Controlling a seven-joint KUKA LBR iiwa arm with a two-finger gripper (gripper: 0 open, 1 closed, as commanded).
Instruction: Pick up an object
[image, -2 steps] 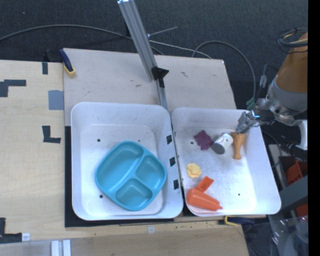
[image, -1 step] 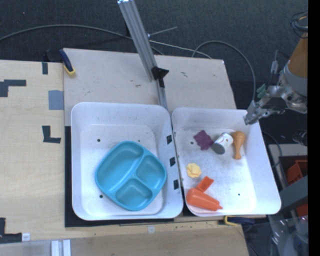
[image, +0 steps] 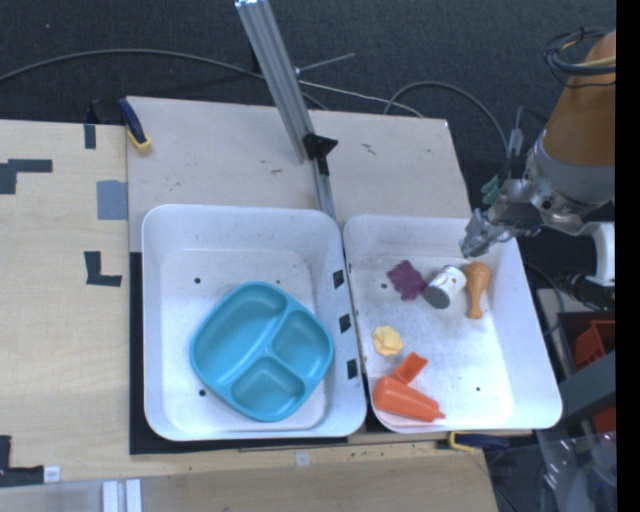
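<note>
Arm w/ the orange band comes in from the right, wrist up by the top-right corner of the right bin (image: 520, 370). Gripper (image: 478, 240) hangs over that bin's upper right rim, pointing down-left. Whether it's spread or pressed together can't be made out at this angle and size, and there's nothing visibly pinched in it.

Just below the gripper: a tan wooden peg-shaped piece (image: 477, 288), standing roughly vertical in the view, near the right wall. Touching or right beside its left side, a small white-and-grey cylinder (image: 443, 286), lying tilted. Left of that, nearly touching, a purple crumpled-looking toy (image: 405, 279).

Lower in the same bin: small yellow lump (image: 388, 341) near the left wall, then an orange block (image: 410, 367) just below-right of it, and an orange carrot-like cone (image: 405, 401) by the bottom-left corner, tip pointing right. Block and cone look to be touching.

Left bin (image: 170, 300): one blue divided plate (image: 262, 350), three compartments, sitting in the lower middle, slightly turned.

A grey metal rail (image: 283, 80) runs down from the top to the gap btwn the two bins. Blue-and-yellow clamp (image: 134, 125) at the board's top-left corner.
</note>
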